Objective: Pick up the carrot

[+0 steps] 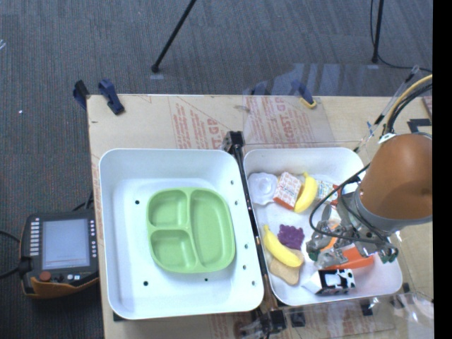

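- Camera view: we're looking down at the table (176, 119), two white bins side by side, and the arm (399, 179) reaches in from the right, its orange band hanging over the right bin (332, 157).
- The left bin (120, 189) carries a green divided plate (191, 229) and nothing that matters to us here.
- All the clutter is in the right bin: a yellow banana (281, 248) lying near the left wall, a purple grape bunch (290, 235) just beside it, a second banana (305, 193) farther back next to a red-and-white packet (287, 189), and a black-and-white carton (335, 280) at the near edge.
- The carrot (352, 261) shows as an orange strip toward the near right of that bin, just beyond the carton and right under the wrist.
- The gripper (337, 244) sits low over the carrot, tangled with cables from our angle; we cannot tell whether the jaws are parted or closed, or whether they have the carrot between them.
- We judge this as the descent or grasp step, with nothing confirmed as picked.
- What could go wrong: the carton lies so close that a jaw could land on it and push it instead of seating around the carrot.
- The carrot also looks smooth and tapered, so an off-centre pinch near its end could squirt it out sideways.
- If the jaws come down across its length rather than its width, we'd expect them to close on nothing.
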Robot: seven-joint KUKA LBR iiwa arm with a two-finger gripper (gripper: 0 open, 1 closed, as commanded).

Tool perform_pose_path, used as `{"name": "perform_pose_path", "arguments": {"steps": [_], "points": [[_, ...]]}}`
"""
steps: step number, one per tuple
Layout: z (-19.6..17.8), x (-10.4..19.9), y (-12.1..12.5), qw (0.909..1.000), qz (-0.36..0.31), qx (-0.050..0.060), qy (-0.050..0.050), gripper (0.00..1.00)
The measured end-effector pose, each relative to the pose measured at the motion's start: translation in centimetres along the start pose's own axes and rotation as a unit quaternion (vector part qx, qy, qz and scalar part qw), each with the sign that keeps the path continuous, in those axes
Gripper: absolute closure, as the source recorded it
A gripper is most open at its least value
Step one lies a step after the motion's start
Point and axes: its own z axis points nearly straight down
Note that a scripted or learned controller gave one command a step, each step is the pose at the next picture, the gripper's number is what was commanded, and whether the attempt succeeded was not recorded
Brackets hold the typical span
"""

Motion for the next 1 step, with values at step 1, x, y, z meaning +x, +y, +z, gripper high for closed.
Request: {"name": "perform_pose_path", "arguments": {"steps": [1], "points": [[-5.52,-2.08,7.84,0.9949,-0.101,-0.001,0.0,1.0]]}}
